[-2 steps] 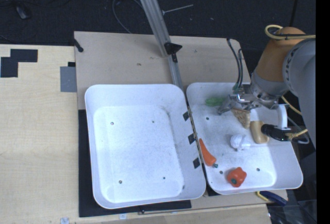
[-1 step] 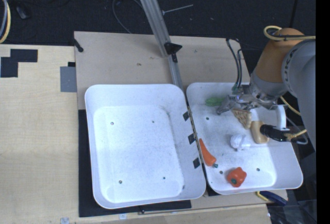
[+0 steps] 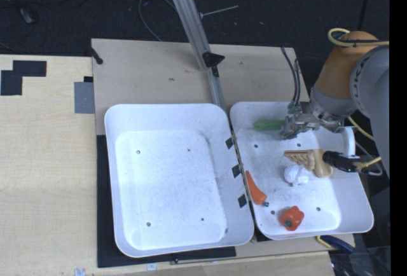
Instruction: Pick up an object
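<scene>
Gripper (image 3: 294, 126) low in right bin (image 3: 356, 217) beside green object (image 3: 268, 124)

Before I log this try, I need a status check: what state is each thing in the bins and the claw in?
Claw: low over the right bin's far side, beside the green vegetable.
Green vegetable: lying flat, next to the claw.
Carrot: lying by the bin's left wall.
Red pepper: resting near the front edge.
Brush: lying flat on the bin floor.
White lump: sitting against the brush.
Right bin: holds all five items.
</scene>
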Robot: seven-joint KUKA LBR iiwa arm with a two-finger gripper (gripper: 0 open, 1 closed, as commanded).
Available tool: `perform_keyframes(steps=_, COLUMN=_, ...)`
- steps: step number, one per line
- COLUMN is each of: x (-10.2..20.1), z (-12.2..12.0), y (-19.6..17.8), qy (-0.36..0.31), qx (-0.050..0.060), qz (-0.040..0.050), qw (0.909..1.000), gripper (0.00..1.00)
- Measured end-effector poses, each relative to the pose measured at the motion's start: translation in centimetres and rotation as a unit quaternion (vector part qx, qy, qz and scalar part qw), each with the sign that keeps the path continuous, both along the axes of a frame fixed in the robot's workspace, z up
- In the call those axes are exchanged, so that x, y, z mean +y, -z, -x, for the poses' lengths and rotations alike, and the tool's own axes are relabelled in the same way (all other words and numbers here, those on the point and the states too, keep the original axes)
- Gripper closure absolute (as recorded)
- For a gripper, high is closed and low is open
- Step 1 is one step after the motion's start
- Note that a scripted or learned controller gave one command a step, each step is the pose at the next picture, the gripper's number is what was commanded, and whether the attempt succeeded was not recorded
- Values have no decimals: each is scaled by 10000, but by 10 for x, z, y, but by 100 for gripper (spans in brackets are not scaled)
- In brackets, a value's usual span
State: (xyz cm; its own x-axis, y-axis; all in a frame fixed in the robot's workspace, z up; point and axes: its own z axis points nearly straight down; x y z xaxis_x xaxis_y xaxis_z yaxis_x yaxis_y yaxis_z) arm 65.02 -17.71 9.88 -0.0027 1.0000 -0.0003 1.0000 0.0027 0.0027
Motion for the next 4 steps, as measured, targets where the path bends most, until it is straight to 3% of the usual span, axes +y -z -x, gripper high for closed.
perform_keyframes(steps=2, x=-2, z=-4, y=-112, qy=13, qx=-3, qz=2, qw=10000, gripper=100)
perform_keyframes(steps=4, x=98, z=23, y=-121, qy=0, qx=9, qz=-3, qw=10000, gripper=100)
